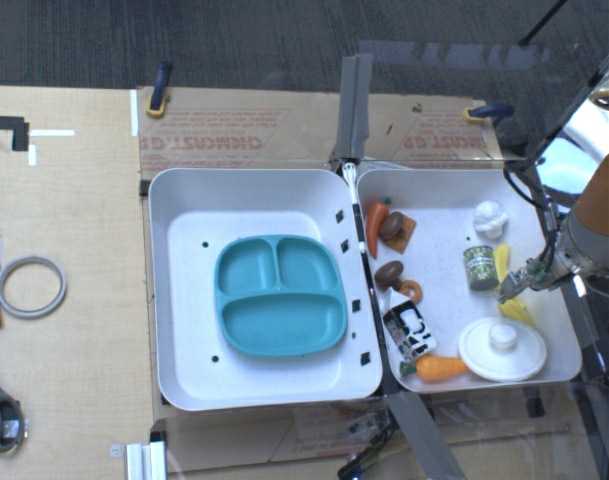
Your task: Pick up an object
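Note:
My gripper (514, 286) hangs low over the right side of the right bin (439, 200). It is directly above a yellow object (517, 312) whose upper end (501, 259) shows beside a green can (479, 267). The gripper hides the yellow object's middle. A white crumpled item (489, 218) lies farther back. In the front corner sits a white round lid (501, 348), with an orange carrot (441, 369) to its left. I see nothing lifted off the bin floor.
The left bin (174, 268) holds a teal divided plate (281, 295). Along the right bin's left wall lie a red-orange pepper (374, 227), a brown piece (395, 227), a brown and orange item (397, 278) and a black-and-white object (408, 330). A grey ring (28, 286) rests on the bench.

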Controlling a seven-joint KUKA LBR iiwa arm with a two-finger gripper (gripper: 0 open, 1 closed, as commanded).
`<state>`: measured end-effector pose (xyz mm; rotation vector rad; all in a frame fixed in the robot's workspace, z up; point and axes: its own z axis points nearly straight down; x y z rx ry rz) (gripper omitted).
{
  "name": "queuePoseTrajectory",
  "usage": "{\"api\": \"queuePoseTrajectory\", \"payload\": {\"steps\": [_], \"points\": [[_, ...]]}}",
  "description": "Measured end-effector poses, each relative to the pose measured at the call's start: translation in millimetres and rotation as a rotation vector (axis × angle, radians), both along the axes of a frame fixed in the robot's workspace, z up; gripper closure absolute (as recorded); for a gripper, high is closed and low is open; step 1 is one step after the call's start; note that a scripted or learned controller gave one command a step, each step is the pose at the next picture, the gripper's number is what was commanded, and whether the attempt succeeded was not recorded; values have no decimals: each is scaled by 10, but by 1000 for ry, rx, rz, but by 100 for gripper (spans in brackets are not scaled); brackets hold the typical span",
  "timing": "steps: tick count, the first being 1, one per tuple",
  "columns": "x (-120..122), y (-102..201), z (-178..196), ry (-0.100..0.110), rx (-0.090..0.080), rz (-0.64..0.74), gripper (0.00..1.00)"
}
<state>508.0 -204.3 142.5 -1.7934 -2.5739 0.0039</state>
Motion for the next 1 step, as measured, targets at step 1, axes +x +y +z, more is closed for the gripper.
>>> {"api": "queuePoseTrajectory", "payload": {"steps": [1], "points": [[211, 461, 876, 0, -3, -182, 100]]}}
